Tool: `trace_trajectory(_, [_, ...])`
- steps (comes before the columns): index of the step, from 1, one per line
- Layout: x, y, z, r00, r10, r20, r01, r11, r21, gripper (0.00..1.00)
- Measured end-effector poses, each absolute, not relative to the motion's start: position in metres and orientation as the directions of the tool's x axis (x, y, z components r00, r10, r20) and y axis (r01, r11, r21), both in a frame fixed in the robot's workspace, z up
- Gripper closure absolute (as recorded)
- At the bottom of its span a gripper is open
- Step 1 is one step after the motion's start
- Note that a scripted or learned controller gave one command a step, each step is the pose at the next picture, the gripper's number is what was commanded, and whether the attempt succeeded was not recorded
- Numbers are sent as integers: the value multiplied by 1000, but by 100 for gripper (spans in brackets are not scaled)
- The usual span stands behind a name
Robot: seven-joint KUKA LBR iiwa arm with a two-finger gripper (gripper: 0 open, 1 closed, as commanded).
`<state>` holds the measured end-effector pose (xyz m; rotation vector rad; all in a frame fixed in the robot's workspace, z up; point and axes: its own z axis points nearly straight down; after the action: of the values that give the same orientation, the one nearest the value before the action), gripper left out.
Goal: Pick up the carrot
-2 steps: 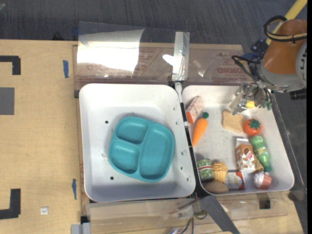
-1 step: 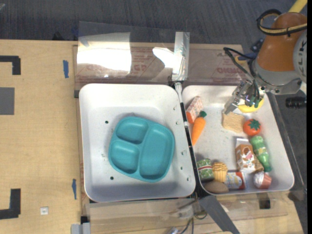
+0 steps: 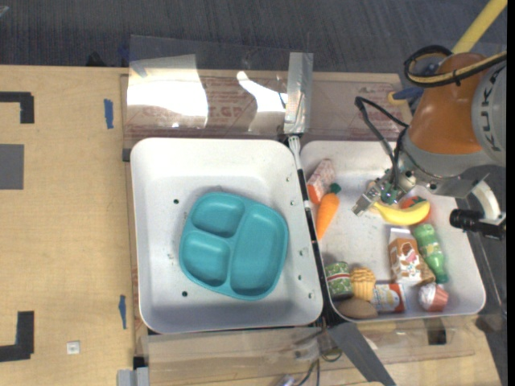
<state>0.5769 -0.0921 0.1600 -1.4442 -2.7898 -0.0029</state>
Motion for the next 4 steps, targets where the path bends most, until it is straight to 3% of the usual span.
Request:
trace_trajectory(1, [498,-46,198,-477,879,1,879,477,2,100])
trace_trajectory(2, [481,-2,423,-798,602,-10,602,798,8,100])
trace_trajectory(3, [481,-11,327,-720,693,0,693,720,-1,100])
trace_trajectory(4, [480,72,270,-623,782,2,782,623,-1,100])
